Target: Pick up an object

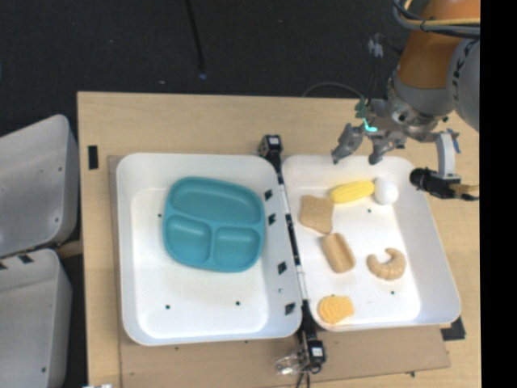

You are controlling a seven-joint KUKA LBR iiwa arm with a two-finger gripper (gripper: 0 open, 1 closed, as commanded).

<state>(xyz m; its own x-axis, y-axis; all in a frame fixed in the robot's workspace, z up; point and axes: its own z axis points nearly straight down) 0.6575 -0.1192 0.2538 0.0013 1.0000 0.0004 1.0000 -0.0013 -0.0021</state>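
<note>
Tan bench [97, 128] against dark floor [202, 31]

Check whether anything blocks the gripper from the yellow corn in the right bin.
Nothing visible does. The gripper is open above the right bin's far rim, and the yellow corn lies uncovered just below it, with a white ball touching its right end.

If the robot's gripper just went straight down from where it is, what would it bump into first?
Probably the yellow corn cob lying just below the gripper, in the right white bin. Its jaws are spread open. Depth is hard to judge from above, so it might meet the bin's back rim instead.
</note>
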